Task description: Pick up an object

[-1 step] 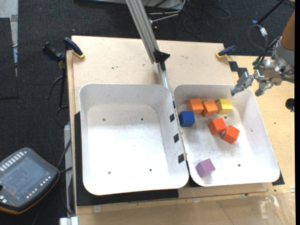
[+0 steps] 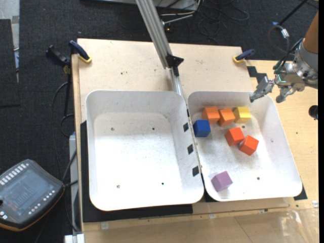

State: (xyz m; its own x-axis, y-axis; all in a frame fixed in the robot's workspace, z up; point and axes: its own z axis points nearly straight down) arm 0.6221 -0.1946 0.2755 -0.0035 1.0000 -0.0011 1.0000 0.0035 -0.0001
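The right bin holds several small blocks. Two orange cubes and a yellow cube stand in a row near its far side. A blue cube sits by the bin's left wall. Two red-orange cubes lie touching in the middle, and a purple cube rests near the front. My gripper hangs at the bin's far right corner, above the rim and to the right of the yellow cube. Its fingers are spread with nothing between them.
The left bin stands beside the right one on the wooden bench. A slanted metal rod reaches down to the gap between the bins. Blue-and-yellow clamps grip the bench's far corners. A pendant lies at the lower left.
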